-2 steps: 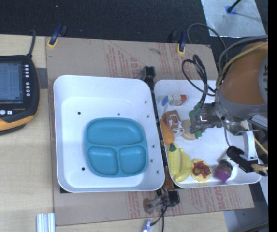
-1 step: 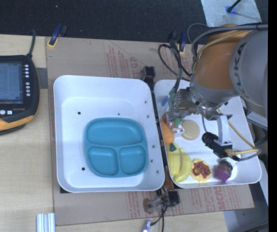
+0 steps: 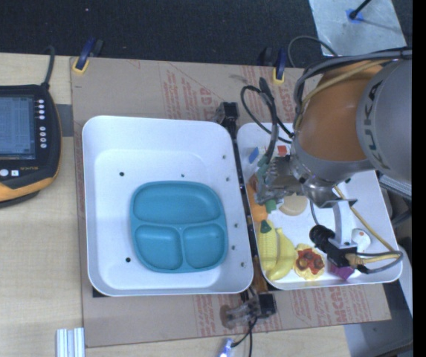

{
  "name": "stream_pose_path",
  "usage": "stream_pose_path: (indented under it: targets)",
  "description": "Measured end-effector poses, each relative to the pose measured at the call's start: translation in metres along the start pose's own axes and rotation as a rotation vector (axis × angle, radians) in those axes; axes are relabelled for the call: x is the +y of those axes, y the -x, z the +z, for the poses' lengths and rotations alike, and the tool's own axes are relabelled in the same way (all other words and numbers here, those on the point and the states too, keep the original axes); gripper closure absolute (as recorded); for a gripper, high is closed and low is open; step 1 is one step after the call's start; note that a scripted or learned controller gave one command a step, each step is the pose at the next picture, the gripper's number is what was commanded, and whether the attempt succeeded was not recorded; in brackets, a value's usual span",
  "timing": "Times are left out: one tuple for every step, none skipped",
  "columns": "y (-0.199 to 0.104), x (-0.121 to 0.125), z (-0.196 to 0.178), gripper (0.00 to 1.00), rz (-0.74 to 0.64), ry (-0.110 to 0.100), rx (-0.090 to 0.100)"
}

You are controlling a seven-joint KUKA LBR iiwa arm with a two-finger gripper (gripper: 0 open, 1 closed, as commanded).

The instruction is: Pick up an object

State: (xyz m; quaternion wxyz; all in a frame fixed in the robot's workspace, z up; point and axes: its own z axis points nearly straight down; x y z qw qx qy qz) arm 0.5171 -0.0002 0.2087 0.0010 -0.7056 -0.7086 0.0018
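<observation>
My tool point(image 3: 276, 181) is low in the right bin point(image 3: 385, 213), nothing lifted.
From above: I cannot tell its state. The yellow corn point(image 3: 268, 245) and other toys lie in that bin; 1 blue tray point(image 3: 177, 225) sits left. Grasping remains.

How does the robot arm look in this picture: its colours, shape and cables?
The arm is a thick, rounded grey body with a broad orange band above the wrist. Dark lettering marks the grey shell. Black cables loop around the wrist, and a yellowish cable trails from it.
</observation>
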Motion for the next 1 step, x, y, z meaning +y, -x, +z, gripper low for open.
stream_pose_path:
  targets:
    - [-0.0226, -0.0407, -0.0317, 1.00, -0.001, 0.000, 0.002]
